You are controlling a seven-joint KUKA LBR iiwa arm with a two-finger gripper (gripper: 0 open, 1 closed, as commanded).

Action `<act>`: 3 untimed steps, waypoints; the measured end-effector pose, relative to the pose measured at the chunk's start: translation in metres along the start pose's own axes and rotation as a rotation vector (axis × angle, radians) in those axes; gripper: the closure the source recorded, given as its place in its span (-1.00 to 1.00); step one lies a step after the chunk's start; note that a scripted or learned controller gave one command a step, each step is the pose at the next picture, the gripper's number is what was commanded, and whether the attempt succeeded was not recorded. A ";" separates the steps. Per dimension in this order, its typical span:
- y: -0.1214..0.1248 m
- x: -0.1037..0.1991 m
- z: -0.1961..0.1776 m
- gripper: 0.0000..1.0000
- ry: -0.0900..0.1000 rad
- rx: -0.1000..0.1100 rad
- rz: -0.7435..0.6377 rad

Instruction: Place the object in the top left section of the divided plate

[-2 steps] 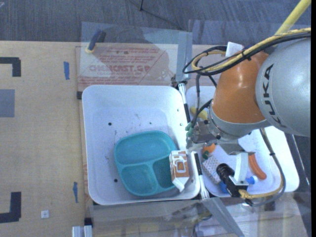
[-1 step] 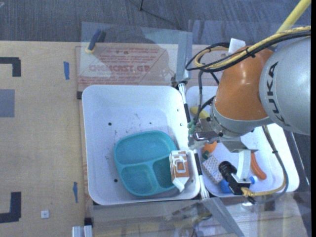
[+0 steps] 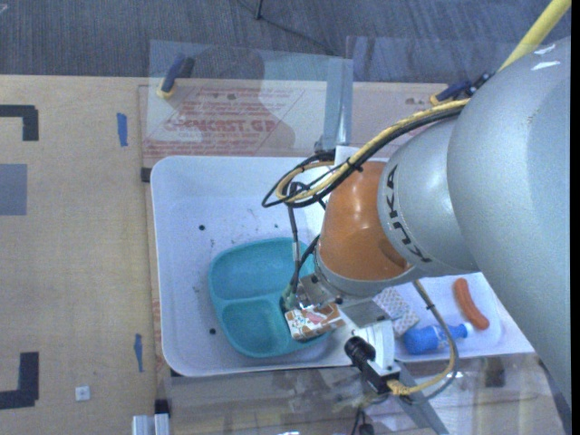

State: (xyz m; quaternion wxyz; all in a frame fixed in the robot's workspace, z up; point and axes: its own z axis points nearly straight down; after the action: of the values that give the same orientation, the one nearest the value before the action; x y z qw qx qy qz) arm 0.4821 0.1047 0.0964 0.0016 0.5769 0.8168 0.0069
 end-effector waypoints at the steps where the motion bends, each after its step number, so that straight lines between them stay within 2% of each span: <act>1: 0.014 0.020 0.001 1.00 -0.018 -0.009 -0.190; 2: 0.020 0.011 -0.097 1.00 -0.007 0.013 0.080; 3: 0.044 0.025 -0.139 1.00 -0.008 0.013 0.313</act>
State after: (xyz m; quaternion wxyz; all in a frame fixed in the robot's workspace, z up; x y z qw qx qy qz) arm 0.5141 0.1419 0.2361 0.0002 0.6973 0.7168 -0.0006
